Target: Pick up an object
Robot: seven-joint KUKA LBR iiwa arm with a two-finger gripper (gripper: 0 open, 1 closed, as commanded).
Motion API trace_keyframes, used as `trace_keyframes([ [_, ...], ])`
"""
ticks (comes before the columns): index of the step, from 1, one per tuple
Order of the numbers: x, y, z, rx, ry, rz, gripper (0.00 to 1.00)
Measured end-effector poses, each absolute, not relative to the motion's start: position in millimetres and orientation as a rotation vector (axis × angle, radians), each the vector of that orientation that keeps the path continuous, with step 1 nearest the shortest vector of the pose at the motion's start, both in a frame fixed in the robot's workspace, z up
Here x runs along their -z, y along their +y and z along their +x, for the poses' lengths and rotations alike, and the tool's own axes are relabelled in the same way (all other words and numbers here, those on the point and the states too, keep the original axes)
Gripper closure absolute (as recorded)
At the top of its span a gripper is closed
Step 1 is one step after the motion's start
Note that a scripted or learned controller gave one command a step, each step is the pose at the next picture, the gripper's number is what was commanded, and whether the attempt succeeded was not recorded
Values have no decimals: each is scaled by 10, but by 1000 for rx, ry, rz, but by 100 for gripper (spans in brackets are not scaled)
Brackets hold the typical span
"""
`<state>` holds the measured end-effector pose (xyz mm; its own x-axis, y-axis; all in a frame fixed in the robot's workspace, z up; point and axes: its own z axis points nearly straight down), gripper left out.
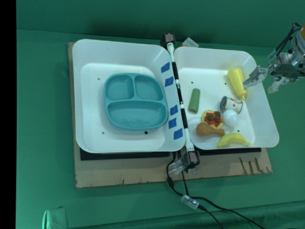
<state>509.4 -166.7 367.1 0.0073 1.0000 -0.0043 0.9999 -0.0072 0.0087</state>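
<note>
The right bin holds a yellow squeeze bottle, a green cylinder, a small tin can on its side, a white egg, a small pizza slice toy, a brown drumstick and a yellow banana. My gripper hangs open at the bin's right rim, just right of the yellow bottle, with nothing between its fingers. One fingertip sits close to the bottle's side; the other fingertip is outside the rim.
The left bin carries a teal divided plate. A black-and-white divider bar with blue tape marks runs between the bins. Cables trail off the cardboard base at the front.
</note>
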Motion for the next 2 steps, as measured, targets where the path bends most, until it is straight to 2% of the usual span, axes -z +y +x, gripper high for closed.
trace_keyframes([
  [1, -2316, -1591, 5633, -3, 2208, 2222, 0],
  [2, -1877, -1522, 6024, -9, 2201, 2215, 0],
])
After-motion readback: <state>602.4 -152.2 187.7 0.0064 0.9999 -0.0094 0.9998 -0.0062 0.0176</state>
